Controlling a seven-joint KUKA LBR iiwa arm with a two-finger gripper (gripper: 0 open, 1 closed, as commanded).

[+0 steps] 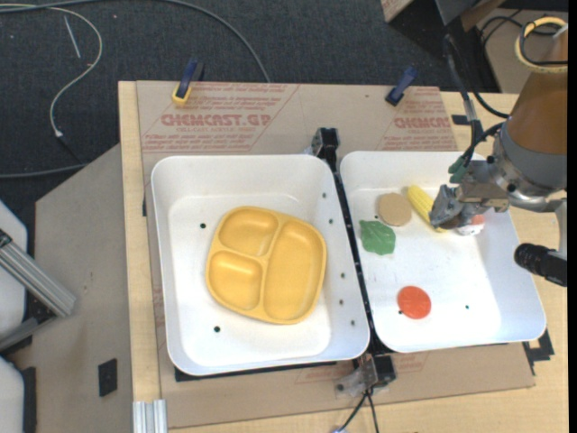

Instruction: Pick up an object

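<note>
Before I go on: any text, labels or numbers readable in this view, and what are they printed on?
"CHEMCAST GP": red print on the brown protective sheet under the bins, top left.
The same red print repeats at top right but is partly cut off and too blurred to read fully.
The smaller red lines around both are too small to read.

place: robotics lab | evidence: grey-and-orange robot arm [541, 124] over two white bins [180, 332] on a cardboard-topped bench [261, 106] | blue clamps [187, 81] at its far edge | loose cables [81, 70] on dark carpet [297, 16]
</note>
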